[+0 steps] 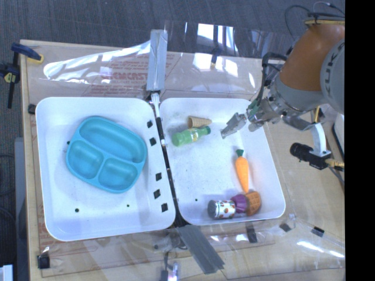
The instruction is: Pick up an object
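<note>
the gripper (233, 124) hangs over the upper right part of the right bin (266, 206), fingers spread open with nothing between them. left of it and near lie an ice cream cone (198, 122) and, just below that, a green bottle (190, 136). a carrot (242, 170) lies below the gripper, apart from it. along the bin's near edge sit a small can (221, 209) and a purple and tan toy (246, 202), touching. the left bin (53, 215) holds a blue divided plate (106, 154).
</note>
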Available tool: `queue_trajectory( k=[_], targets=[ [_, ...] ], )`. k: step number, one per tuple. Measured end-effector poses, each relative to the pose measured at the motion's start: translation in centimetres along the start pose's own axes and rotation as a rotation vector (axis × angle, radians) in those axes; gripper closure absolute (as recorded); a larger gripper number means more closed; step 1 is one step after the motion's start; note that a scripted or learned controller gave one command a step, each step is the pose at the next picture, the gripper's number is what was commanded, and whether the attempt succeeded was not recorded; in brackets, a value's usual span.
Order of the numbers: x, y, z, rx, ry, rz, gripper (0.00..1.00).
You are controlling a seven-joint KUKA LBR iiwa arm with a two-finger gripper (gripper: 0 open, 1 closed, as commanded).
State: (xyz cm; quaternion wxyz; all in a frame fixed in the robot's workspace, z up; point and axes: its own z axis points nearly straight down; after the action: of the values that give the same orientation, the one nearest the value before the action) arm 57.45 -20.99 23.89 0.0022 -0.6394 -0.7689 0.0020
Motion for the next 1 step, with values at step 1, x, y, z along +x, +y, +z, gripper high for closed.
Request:
queue_trajectory(
  k=[1],
  targets=[
    [0.41, -2.00, 1.87, 0.001, 0.002, -0.048, 0.00]
  ],
)
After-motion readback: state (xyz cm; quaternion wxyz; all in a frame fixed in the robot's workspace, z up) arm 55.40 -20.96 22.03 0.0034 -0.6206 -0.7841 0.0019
